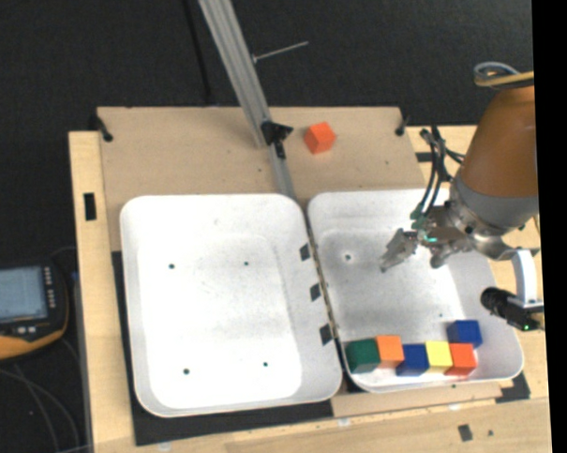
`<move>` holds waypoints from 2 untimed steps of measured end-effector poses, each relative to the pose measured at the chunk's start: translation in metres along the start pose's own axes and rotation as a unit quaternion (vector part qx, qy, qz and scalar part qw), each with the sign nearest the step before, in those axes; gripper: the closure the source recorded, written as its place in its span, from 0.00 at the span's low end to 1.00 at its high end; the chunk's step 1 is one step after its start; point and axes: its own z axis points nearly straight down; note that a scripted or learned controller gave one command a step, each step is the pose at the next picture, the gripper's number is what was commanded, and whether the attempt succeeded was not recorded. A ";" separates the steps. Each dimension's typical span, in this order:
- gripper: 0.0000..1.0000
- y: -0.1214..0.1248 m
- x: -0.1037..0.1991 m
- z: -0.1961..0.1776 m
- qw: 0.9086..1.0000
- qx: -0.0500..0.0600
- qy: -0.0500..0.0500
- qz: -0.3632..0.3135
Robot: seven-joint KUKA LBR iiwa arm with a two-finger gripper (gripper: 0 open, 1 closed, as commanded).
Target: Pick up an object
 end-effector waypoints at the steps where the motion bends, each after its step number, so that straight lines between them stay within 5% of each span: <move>1: 0.00 -0.021 -0.029 0.096 1.000 0.004 0.000 0.002; 2: 0.00 -0.017 -0.054 0.145 1.000 -0.001 -0.001 0.002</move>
